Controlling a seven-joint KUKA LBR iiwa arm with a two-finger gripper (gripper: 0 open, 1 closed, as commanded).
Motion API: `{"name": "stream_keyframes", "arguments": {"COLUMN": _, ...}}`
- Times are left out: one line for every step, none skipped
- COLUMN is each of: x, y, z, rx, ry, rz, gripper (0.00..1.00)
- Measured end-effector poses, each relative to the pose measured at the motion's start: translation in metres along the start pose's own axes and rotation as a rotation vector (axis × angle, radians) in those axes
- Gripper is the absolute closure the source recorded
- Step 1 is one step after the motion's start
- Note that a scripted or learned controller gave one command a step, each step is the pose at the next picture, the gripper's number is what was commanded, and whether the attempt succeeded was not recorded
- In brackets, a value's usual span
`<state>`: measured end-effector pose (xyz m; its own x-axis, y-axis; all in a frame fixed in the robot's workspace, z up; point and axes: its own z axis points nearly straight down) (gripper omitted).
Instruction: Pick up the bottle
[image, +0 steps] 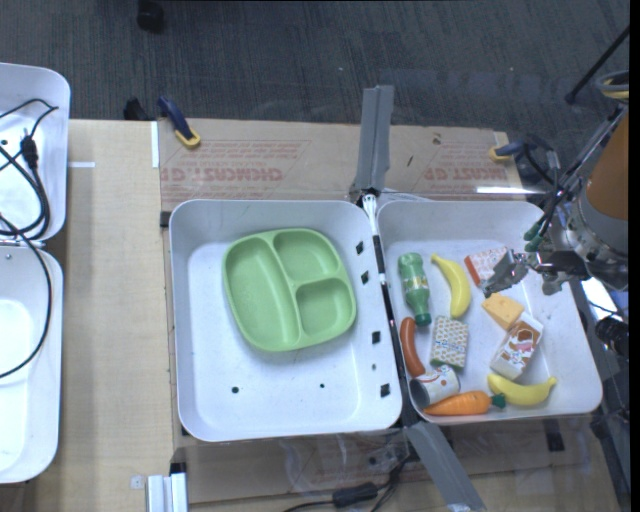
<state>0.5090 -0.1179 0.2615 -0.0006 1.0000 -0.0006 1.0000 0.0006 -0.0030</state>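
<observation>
The bottle (413, 288) is green with a red-and-white label and lies lengthwise in the left part of the right bin (580, 330), close to the divider. My gripper (525, 278) hangs at the right side of that bin, above a red-and-white packet (483, 264) and a wedge of cheese (503, 309). It is well to the right of the bottle, with a banana (455, 286) lying between them. The fingers stand apart and nothing is between them.
The right bin also holds a hot dog (410, 346), a cracker box (449, 343), a can (437, 384), a carrot (465, 404), a second banana (524, 390) and a milk carton (517, 349). A green divided plate (290, 290) lies in the left bin (200, 380).
</observation>
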Motion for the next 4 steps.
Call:
{"name": "stream_keyframes", "arguments": {"x": 0.023, "y": 0.006, "z": 0.17, "rx": 0.0, "ry": 0.001, "rz": 0.075, "gripper": 0.0}}
{"name": "stream_keyframes", "arguments": {"x": 0.083, "y": 0.085, "z": 0.07, "rx": -0.002, "ry": -0.001, "rz": -0.094, "gripper": 0.0}}
{"name": "stream_keyframes", "arguments": {"x": 0.171, "y": 0.077, "z": 0.071, "rx": 0.0, "ry": -0.001, "rz": -0.058, "gripper": 0.0}}
{"name": "stream_keyframes", "arguments": {"x": 0.142, "y": 0.055, "z": -0.026, "rx": -0.001, "ry": -0.002, "rz": -0.166, "gripper": 0.0}}
